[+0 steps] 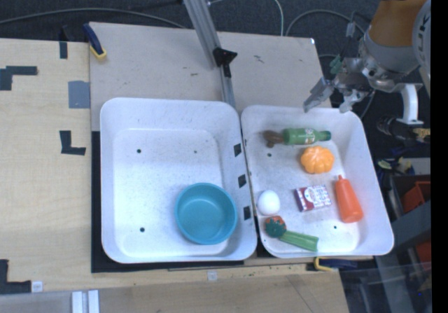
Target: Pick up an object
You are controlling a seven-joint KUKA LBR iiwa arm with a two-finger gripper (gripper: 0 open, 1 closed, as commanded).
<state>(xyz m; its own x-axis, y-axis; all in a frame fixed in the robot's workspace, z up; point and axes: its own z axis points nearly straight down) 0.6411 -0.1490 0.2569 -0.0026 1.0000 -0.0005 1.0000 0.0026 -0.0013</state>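
Camera view: pincer point(327, 96) hovers over the right bin's point(371, 231) far rim, spread, holding nothing. Candidates lie loose in that bin: bottle point(305, 136), orange point(317, 160), egg point(269, 202). Bowl point(205, 213) sits in the left bin point(119, 164).

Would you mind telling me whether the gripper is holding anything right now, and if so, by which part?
Nothing is held. The gripper hangs open above the far rim of the right bin, with nothing between its fingers; the green bottle and the other items lie untouched in the bin.
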